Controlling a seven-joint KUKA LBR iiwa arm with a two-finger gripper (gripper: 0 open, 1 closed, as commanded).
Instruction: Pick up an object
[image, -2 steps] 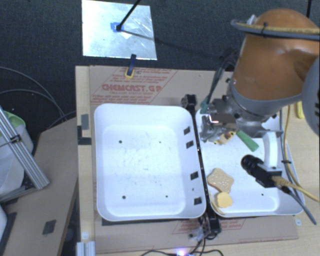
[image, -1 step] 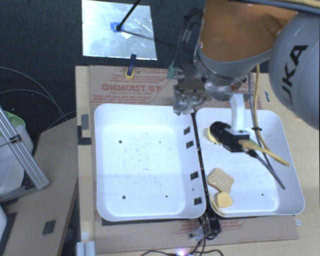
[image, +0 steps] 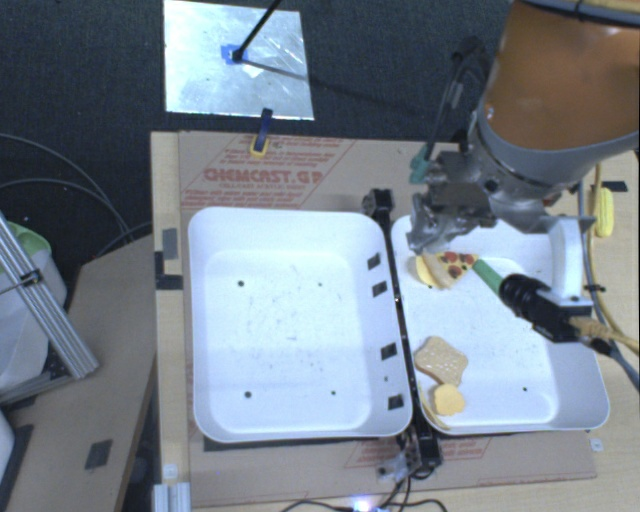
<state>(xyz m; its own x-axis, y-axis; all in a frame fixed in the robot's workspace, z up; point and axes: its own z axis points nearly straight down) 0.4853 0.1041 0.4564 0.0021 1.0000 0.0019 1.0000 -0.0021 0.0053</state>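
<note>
My gripper hangs over the far left part of the right bin, just above a yellow pizza slice with red dots. A green stick-like piece lies right beside the slice. Near the bin's front left corner rest a tan cracker-like piece and a small yellow round piece. Nothing shows between the gripper's metal parts.
The left bin stands beside the right one, with a black divider strip between them. Both sit on a cardboard sheet. A metal plate lies beyond the bench, and aluminium framing stands at the left.
</note>
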